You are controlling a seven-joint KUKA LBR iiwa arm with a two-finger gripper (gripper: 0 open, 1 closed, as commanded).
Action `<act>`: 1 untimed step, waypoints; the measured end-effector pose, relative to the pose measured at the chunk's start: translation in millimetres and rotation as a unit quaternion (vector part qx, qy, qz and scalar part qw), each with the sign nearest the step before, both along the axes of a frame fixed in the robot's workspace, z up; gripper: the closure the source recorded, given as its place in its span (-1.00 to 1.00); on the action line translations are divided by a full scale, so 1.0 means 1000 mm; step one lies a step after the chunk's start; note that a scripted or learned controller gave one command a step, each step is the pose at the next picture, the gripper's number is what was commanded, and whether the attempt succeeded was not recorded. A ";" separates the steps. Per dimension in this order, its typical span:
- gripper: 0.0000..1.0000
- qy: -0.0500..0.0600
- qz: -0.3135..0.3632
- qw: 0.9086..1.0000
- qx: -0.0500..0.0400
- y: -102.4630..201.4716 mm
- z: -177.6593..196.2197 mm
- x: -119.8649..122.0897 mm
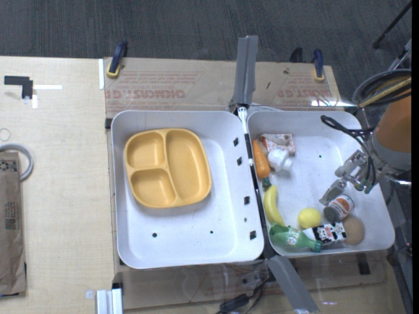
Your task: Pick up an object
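The right bin (308,169) holds an orange carrot (261,160), a white cup-like piece (279,160), a pink patterned packet (278,140), a banana (272,205), a lemon (309,217), a green bottle (292,239), a black-and-white carton (329,233), a brown egg-shaped thing (353,229) and a small red-and-white can (339,207). My gripper (338,182) hangs over the bin's right side, just above the can. It is open, with nothing between its fingers.
The left bin (190,241) carries a yellow divided plate (168,167). A grey divider post (246,70) rises between the bins at the back. Black cables (347,126) loop near the right bin's far right corner.
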State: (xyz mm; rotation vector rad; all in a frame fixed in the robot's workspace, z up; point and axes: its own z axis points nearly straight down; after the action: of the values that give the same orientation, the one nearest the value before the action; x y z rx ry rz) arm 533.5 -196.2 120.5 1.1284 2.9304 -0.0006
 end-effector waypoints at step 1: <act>-1.00 0.001 -0.085 0.996 0.001 0.025 -0.029 -0.032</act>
State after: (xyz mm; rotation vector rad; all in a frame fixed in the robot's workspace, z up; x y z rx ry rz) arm 501.7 -171.1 91.1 1.3743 2.8266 -0.0002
